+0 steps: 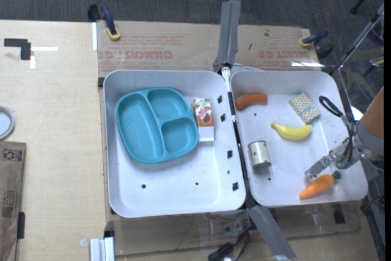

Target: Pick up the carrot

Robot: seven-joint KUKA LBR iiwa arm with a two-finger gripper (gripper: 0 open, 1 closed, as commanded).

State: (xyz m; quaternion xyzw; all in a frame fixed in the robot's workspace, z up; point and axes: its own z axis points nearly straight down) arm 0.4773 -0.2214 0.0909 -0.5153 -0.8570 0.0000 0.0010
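Observation:
The carrot, orange with a green top pointing right, lies near the front right corner of the right bin. My gripper reaches in from the right and hangs low just above and behind the carrot, very close to its green end. Nothing visibly sits in the gripper. The arm's wrist covers part of the bin's right rim.
The right bin also holds a yellow banana, a metal can, an orange sausage, a patterned sponge and a black tool. In the left bin lie a blue divided plate and a small box.

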